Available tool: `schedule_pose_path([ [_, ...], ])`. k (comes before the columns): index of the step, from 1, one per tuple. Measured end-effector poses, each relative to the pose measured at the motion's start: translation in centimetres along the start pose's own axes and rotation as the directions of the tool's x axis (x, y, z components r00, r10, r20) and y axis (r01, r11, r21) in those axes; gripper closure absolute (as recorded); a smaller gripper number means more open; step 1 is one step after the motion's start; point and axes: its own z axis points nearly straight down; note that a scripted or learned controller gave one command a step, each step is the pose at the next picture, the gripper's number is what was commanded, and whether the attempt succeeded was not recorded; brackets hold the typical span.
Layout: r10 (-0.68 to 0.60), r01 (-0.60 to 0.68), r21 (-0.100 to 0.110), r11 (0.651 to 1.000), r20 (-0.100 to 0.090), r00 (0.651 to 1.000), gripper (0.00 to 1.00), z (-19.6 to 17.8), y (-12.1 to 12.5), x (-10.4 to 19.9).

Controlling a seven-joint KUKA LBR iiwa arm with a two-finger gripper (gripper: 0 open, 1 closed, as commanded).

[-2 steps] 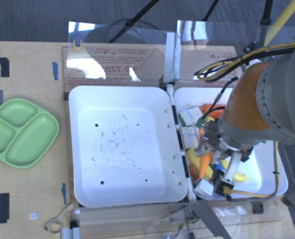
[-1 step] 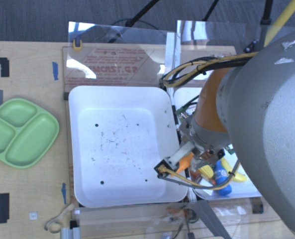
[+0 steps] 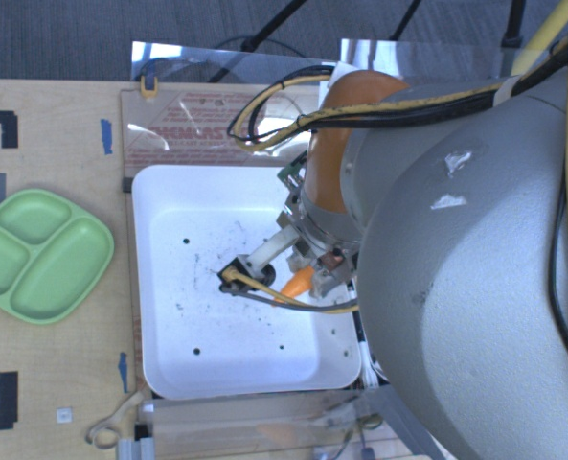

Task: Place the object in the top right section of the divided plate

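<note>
The object (image 3: 299, 281) is a small orange piece lying on the floor of the white bin (image 3: 169, 209), right of the bin's centre and close to the middle of the frame. The gripper (image 3: 318, 261) stands just above and to the right of it, at the end of the grey arm (image 3: 456, 257) that covers the right half of the frame. Whether the gripper is spread or closed cannot be told from here, because its working end is hidden under the wrist. Contact with the object cannot be confirmed either. The object appears elongated, with its long axis running from lower left to upper right in the frame. The lower-left end looks narrower, and the upper-right end passes under the gripper, so the full length is not visible. Handling estimate: light, probably rigid or slightly yielding, with a smooth skin that may slip out of a shallow pinch. Recommended hold: across the short axis, near the middle of the length, where the body is thick enough to seat. The green plate (image 3: 68, 257) sits on the wooden bench (image 3: 54, 142) at the left edge of the frame, well apart from the bin. The task is judged to be at the pick stage, with the transfer to the plate not yet made.
</note>
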Motion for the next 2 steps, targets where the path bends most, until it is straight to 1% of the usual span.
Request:
schedule_pose_path([
  [1,0.305,-0.305,-0.001,0.952,-0.004,0.952,1.0,-5.5,-4.2,7.1],
  [2,0.306,-0.306,-0.001,0.952,-0.003,0.952,1.0,1.5,-3.2,10.4],
])
